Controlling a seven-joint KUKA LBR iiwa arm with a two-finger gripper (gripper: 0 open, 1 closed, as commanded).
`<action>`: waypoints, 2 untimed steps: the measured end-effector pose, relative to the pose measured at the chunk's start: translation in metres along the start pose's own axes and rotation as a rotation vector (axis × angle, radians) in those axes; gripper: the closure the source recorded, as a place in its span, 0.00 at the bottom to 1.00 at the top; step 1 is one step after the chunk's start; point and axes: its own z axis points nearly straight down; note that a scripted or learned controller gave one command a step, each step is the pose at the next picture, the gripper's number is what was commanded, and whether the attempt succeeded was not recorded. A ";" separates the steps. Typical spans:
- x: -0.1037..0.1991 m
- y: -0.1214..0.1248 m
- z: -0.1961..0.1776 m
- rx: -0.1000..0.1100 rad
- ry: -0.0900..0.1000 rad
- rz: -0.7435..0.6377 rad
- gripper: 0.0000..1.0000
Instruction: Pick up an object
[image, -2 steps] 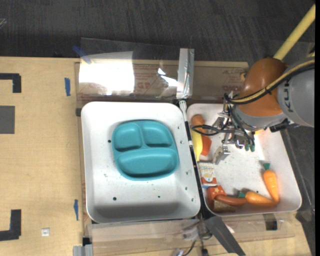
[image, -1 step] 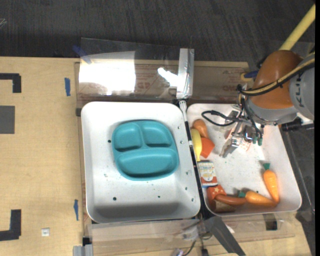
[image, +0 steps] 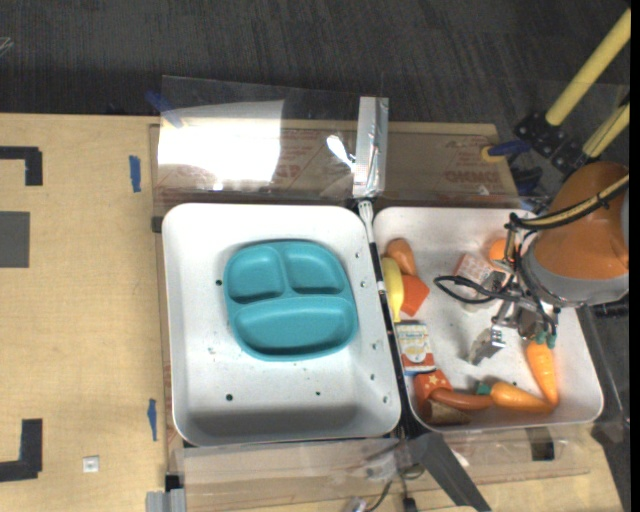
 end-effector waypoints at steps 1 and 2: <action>-0.091 0.028 0.003 -0.001 0.002 0.085 0.00; -0.048 -0.013 0.001 0.000 0.002 0.071 0.00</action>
